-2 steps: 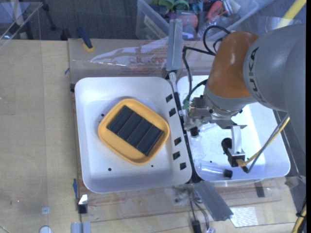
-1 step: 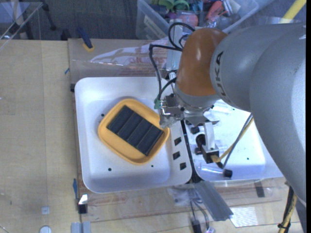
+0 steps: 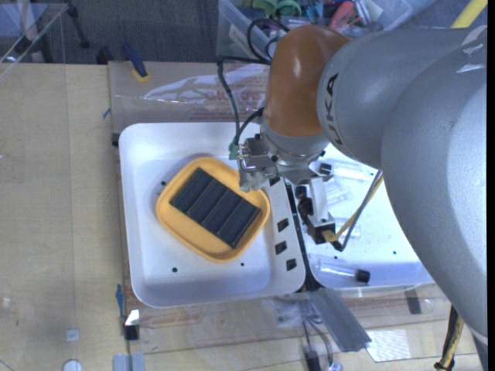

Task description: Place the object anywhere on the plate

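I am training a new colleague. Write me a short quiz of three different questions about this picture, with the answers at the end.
1. True or false: the dark ridged block lies on the yellow plate.
2. Which bin holds the plate? A) the left bin B) the right bin C) neither
3. Fill in: the band above the arm's wrist is coloured ____.

Key
1. True: the block rests flat on the plate.
2. A: the plate sits in the left bin, while the gripper is at the plate's right edge, near the divide between the bins.
3. Orange.
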You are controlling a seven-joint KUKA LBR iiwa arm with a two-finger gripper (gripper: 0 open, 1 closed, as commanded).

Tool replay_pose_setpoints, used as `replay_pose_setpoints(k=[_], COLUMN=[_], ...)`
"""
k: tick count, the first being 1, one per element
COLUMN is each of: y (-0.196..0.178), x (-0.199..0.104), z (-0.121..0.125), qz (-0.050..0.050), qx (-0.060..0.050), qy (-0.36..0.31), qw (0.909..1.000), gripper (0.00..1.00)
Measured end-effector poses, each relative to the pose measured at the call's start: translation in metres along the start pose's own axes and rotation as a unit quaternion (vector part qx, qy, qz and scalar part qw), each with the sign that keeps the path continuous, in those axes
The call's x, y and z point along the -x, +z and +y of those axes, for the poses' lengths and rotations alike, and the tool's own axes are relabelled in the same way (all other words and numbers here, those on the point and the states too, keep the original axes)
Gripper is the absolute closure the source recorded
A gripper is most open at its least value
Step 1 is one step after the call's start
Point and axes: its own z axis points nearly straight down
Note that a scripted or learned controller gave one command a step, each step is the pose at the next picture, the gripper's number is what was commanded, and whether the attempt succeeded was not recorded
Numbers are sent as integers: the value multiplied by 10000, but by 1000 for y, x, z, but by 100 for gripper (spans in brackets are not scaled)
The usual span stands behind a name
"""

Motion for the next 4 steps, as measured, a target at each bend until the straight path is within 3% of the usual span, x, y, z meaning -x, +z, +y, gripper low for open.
replay_pose_setpoints(k=[1, 2, 3, 4], y=[0, -9, 23, 23], x=[0, 0, -2, -2], z=[0, 1, 15, 15], qz=[-1, -4, 4, 4], qx=[-2, 7, -25, -25], qy=[-2, -9, -629, -629], qw=[10000, 10000, 9980, 9980], gripper=[0, 100, 100, 0])
